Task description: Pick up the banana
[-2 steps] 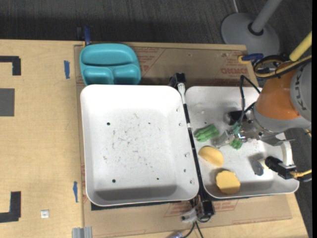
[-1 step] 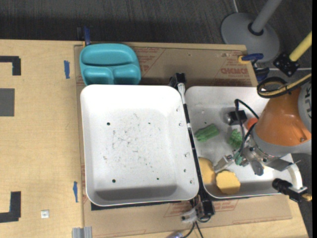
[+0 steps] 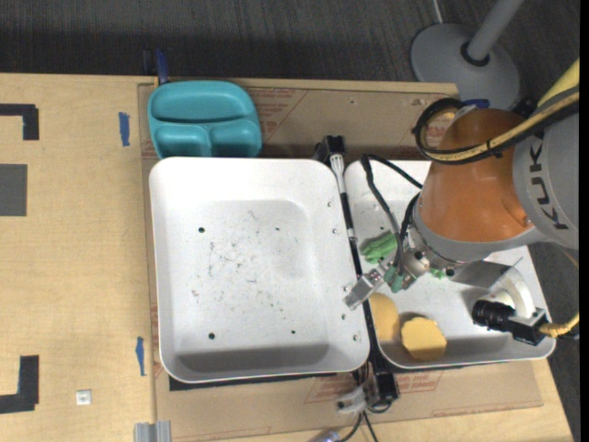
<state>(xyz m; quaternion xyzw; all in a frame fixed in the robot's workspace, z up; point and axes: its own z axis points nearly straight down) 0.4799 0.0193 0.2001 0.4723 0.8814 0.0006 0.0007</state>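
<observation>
Bins: 2 white, side by side on the desk (image 3: pixel 74 274), a left bin (image 3: pixel 248 247) and a right bin (image 3: pixel 465 346). Teal divided tray (image 3: pixel 204 118): 1, on the far side of the left bin. In the right bin, yellow items: 2, a rounded one (image 3: pixel 384 316) at the near left corner and a blocky one (image 3: pixel 424 338) just right of it. Green items (image 3: pixel 378 245): at least 1, exact count unclear as the arm (image 3: pixel 479 187) (1) partly covers them.

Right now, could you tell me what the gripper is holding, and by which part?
Cannot tell: the gripper hangs close by a yellow thing, perhaps the banana.
</observation>
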